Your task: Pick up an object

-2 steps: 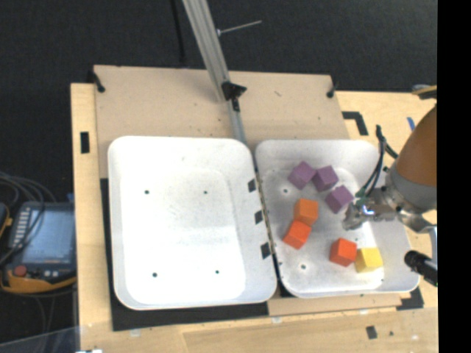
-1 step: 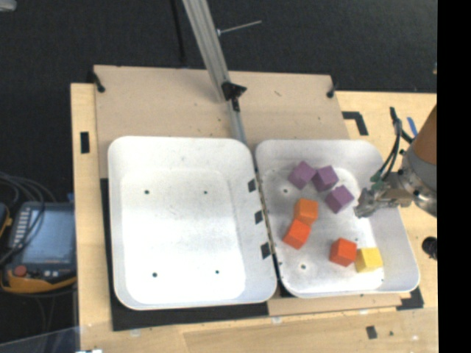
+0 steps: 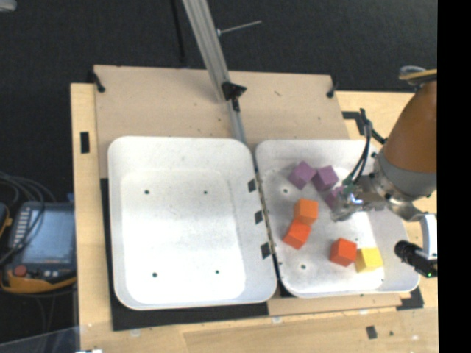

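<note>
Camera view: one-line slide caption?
Arm's tool low in right bin beside purple blocks; orange, red, yellow blocks nearby.

Robotics lab, from my seat at the remote feed. I see a plain plywood bench (image 3: 206, 101) on dark carpet, an aluminium camera mast (image 3: 210, 43) bolted upright, a handheld control pendant with screen and cables (image 3: 40, 245) at left, and two shallow white plastic bins (image 3: 132, 160).

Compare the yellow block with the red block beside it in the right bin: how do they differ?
The yellow block is yellow; the red block is red. The yellow block lies nearer the right bin's right edge, the red block nearer its middle. Both are similar-sized cubes, side by side.
</note>
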### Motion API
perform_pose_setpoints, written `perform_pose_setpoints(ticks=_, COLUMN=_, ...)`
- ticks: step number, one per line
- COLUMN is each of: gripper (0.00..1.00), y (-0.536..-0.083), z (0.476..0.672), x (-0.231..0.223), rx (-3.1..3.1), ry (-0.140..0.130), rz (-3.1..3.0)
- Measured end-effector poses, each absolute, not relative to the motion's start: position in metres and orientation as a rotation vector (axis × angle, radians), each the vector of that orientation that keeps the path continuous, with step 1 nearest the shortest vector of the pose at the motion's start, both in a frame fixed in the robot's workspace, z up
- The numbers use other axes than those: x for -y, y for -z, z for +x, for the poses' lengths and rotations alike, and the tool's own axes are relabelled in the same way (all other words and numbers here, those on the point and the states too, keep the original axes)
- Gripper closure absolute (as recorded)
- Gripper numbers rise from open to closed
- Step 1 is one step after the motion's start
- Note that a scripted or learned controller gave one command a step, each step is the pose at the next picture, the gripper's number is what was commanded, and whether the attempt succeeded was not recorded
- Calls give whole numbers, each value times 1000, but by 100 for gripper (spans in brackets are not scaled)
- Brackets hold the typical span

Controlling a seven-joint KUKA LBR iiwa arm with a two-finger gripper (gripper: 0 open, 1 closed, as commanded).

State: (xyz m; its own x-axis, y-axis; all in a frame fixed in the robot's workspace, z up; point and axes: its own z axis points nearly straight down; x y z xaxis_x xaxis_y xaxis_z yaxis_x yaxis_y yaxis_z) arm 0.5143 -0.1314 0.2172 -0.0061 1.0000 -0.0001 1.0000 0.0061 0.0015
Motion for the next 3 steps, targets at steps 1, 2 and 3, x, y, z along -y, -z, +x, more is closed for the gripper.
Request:
perform_pose_setpoints(ticks=1, gripper=100, y=-216, z=517, x=71, rx=-2231, ry=-3, rz=2213)
perform_pose_setpoints(ticks=2, gripper=100, y=-227, z=507, x=24, rx=-2232, ry=-3, rz=2214)
perform_pose_setpoints(ticks=3, gripper=100, y=-234, z=498, x=-34, rx=-2234, ry=-3, rz=2213)
